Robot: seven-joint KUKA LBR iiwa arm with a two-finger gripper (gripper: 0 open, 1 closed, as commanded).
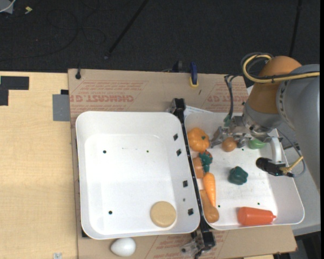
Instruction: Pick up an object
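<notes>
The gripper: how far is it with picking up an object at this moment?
Done: the gripper is down in the right bin, beside a small brown object. In hand: nothing visibly held; the grasp cannot be judged. Left: lifting an object; the dark green piece and red-orange piece lie in the bin.

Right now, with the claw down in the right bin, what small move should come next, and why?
Probably lift slightly to test the grasp: the claw sits at the small brown object near the orange pepper, but a firm hold isn't evident.
</notes>
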